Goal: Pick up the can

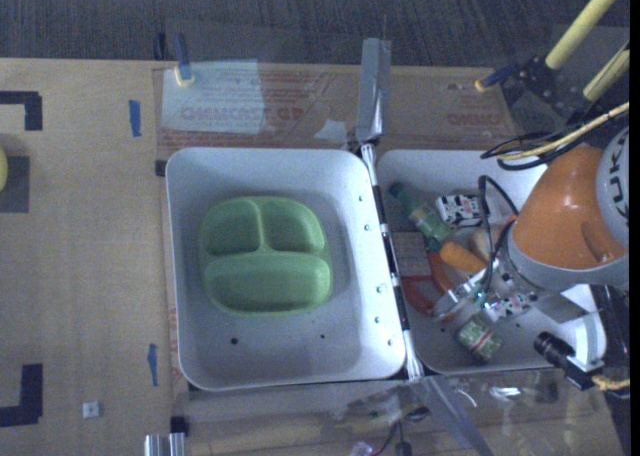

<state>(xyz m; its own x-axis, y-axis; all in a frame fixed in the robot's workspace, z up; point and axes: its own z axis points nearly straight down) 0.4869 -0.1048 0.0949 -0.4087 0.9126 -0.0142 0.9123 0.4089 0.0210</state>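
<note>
From my feed the gripper [478, 306] sits low in the cluttered right bin [440, 359]; metal fingers look blurry, can't tell if they're apart. Glossy green divided tray [265, 254] left.

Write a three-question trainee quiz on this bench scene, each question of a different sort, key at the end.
1. True or false: the green divided plate lies in the left bin.
2. Which bin is the gripper over? A. left B. right C. neither
3. Fill in: the green bottle lies in the ___ bin, near the divider.

Key: 1 true; 2 B, the right bin; 3 right.
</note>
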